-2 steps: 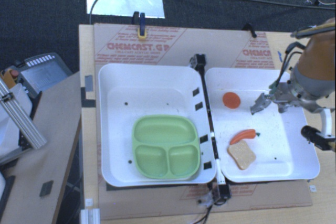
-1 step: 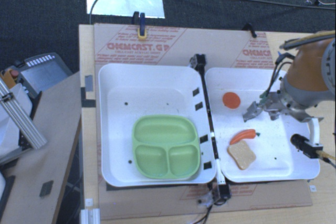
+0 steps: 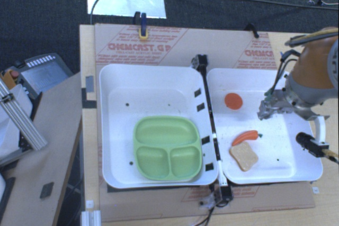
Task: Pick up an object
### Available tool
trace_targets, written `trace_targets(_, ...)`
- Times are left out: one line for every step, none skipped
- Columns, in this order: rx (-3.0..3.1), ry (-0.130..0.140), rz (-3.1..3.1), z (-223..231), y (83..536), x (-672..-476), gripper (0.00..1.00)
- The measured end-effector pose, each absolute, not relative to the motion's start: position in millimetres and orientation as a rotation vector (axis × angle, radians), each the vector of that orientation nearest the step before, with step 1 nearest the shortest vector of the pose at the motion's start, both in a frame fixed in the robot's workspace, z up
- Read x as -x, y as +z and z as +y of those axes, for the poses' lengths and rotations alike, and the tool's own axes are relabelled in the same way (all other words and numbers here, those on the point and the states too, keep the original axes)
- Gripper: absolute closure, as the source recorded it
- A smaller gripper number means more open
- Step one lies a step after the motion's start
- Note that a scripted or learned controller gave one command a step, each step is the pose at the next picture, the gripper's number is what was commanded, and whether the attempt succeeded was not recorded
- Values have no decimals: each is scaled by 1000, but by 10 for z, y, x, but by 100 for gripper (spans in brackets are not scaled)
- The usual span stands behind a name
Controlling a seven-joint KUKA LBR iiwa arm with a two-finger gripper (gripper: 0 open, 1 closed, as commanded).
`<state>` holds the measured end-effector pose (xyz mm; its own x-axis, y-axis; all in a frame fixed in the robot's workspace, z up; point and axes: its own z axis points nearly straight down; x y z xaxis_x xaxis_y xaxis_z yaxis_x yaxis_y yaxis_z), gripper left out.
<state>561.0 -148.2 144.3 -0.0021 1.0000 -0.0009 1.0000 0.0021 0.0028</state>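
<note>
In the right bin lie three small things. An orange round piece sits near the bin's left wall. Below it lies a red curved piece like a chilli, and just under that a tan slice of bread. My gripper hangs over the right bin's middle, to the right of the orange round piece and above the red piece, apart from both. The arm with its orange band comes in from the right.
The left bin holds a green divided plate. A black divider with clips runs between the bins. A black part sticks out at the right bin's right edge. A grey device stands on the left.
</note>
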Motion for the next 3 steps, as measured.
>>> trace_targets(-2212,5,2223,-1427,2033,-5694,100)
trace_targets(-2211,6,2222,-1431,2538,-5711,100)
trace_targets(-2212,3,2230,-887,2602,-5676,100)
